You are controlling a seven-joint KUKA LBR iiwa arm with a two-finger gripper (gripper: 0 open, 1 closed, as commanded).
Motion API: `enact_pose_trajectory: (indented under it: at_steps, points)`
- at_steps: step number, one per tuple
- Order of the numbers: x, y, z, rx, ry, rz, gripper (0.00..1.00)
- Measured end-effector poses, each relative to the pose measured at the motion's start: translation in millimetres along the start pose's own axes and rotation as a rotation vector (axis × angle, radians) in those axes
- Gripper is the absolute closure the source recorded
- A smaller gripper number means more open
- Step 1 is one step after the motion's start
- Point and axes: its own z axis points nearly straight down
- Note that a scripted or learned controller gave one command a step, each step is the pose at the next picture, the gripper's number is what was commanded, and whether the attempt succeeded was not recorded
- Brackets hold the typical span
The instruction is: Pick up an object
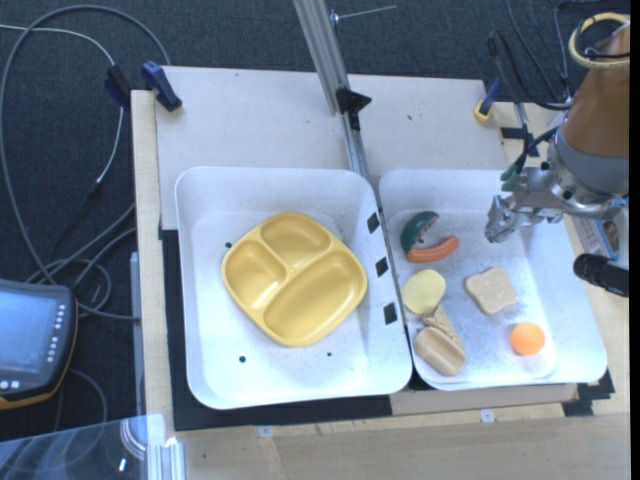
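Bread slice [491, 291] is the likeliest pick, lying free on the floor of the right bin [590, 343] just below the gripper [503, 220]; step in hand looks like the approach, nothing lifted. Orange ball [527, 339] lies further below, red sausage [433, 251] and green piece [420, 226] beside the gripper toward the yellow tray [294, 278] in the left bin [200, 368], potato slice [424, 290] and bun [440, 349] lower. Next move needs centring over one item and descending; gripper's opening and any hold cannot be told, wrist housing blocks it, and the arm is cut off at the frame edge.
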Motion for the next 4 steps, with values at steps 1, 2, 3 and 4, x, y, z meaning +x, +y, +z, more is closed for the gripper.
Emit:
enact_pose_trajectory:
  at_steps: [1, 2, 3, 4]
  points:
    - [47.5, 21.9, -7.3, -0.005, -0.001, -0.001, 1.00]
    - [105.7, 49.7, 0.3, -0.004, 0.000, -0.002, 1.00]
    - [148.1, 66.9, 1.1, -0.003, 0.000, 0.000, 1.00]
    - [199.3, 98.9, 16.5, -0.003, -0.001, 0.000, 1.00]
